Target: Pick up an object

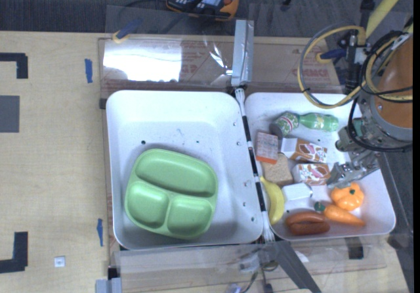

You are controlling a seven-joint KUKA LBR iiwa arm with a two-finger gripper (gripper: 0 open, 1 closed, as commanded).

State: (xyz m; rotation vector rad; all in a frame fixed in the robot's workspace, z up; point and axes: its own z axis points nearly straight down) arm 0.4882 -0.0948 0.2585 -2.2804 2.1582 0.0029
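Fingers [348,175] above the small orange pumpkin [348,197].

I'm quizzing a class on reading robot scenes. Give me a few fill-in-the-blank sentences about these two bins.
1. The divided tray in the left bin is coloured ____.
2. The banana lies against the right bin's ____ wall.
3. The bottle lies on its ____.
4. The small pumpkin sits just above the ____.

Missing words: green; left; side; carrot
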